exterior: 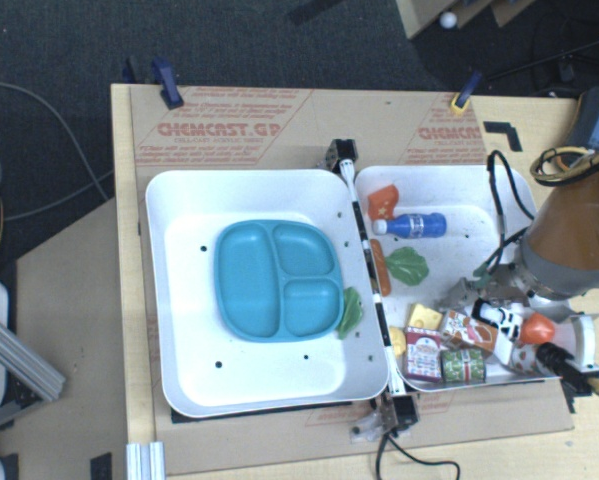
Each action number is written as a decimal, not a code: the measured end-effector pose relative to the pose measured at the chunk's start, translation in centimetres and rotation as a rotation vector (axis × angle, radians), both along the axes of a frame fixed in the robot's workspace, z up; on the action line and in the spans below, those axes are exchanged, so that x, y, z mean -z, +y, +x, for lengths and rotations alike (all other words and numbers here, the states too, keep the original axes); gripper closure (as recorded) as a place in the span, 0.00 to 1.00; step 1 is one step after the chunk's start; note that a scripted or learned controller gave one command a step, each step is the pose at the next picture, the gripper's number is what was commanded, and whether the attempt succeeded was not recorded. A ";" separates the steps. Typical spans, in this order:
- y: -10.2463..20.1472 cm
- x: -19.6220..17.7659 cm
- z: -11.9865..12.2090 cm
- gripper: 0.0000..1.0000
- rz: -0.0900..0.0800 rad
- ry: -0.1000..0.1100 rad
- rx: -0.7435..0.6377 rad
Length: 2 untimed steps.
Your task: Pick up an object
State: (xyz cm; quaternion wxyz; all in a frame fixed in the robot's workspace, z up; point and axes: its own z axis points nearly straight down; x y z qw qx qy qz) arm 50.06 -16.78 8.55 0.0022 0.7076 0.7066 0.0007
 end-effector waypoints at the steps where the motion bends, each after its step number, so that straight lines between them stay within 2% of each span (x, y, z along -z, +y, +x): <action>1: 0.2 -1.0 0.2 1.00 0.001 -0.005 -0.002; 2: 7.6 -7.8 1.4 1.00 0.003 0.003 -0.003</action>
